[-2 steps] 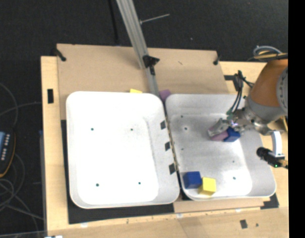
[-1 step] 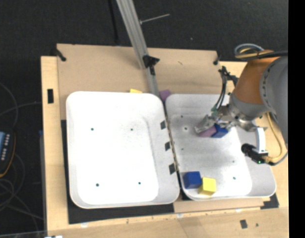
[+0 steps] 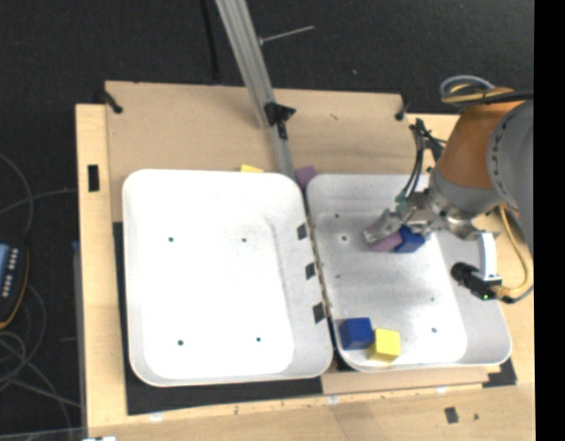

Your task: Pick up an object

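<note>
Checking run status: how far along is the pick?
Done: the gripper is down in the right bin, at a purple piece and a small blue one. In hand: no grasp that can be confirmed. Left: grasp and lift. Blue cube and yellow cube untouched.

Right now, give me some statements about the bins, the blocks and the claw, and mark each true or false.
1. The claw is over the right bin. True.
2. A blue block and a yellow block lie close together near the right bin's front edge. True.
3. The blue block sits in the left bin. False: it is in the right bin.
4. A purple block lies at the claw's tip. True.
5. The arm reaches in from the view's left. False: from the right.
</note>
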### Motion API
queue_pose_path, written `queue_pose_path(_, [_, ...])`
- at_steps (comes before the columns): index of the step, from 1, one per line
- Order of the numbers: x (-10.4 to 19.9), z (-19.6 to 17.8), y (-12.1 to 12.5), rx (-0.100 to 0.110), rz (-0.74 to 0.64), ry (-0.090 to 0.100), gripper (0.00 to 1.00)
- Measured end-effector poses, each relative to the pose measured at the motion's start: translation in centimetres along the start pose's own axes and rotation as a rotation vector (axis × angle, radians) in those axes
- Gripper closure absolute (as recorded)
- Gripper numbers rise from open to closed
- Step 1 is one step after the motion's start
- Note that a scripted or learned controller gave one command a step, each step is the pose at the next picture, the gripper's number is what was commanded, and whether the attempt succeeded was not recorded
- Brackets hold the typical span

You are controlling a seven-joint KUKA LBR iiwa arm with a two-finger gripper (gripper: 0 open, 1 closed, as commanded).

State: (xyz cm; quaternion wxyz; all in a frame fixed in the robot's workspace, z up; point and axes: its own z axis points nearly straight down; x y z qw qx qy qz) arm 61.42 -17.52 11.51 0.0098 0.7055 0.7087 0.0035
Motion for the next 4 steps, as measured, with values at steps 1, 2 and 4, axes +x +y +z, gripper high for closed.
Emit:
queue_pose_path(1, [5.2,-8.2,-2.1,0.012,-0.002,0.010,1.00])
queue_pose_path(2, [13.9,-18.5,-3.9,0.010,-0.005,0.011,1.00])
queue_pose_path(4, [24.4,-8.0,0.0,0.026,-0.003,0.010,1.00])
